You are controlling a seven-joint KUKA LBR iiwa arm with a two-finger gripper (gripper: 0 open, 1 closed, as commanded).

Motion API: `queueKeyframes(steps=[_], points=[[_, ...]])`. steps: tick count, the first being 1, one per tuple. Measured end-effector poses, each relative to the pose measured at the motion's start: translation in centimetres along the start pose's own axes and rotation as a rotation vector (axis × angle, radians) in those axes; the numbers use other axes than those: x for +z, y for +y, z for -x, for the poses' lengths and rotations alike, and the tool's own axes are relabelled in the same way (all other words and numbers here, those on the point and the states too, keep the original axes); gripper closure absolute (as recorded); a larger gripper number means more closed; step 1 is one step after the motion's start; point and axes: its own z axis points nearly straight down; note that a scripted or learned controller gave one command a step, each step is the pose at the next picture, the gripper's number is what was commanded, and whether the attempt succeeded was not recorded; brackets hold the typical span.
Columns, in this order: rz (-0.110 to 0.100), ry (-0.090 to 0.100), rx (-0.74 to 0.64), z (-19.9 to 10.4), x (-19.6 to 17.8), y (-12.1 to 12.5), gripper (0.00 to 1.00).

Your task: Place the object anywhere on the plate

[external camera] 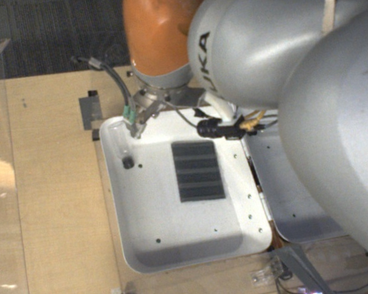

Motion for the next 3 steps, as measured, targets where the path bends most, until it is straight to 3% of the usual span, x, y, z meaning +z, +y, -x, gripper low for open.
queueKeyframes(steps=[1,2,3], points=[[0.001,-0.001,-0.029,1.8,-2.2,1.3,1.0],[-0.002,0.003,-0.371,1.7,5.6,1.4,1.0],[0.004,0.0,-0.799,1.0,0.9,2.3,1.0]])
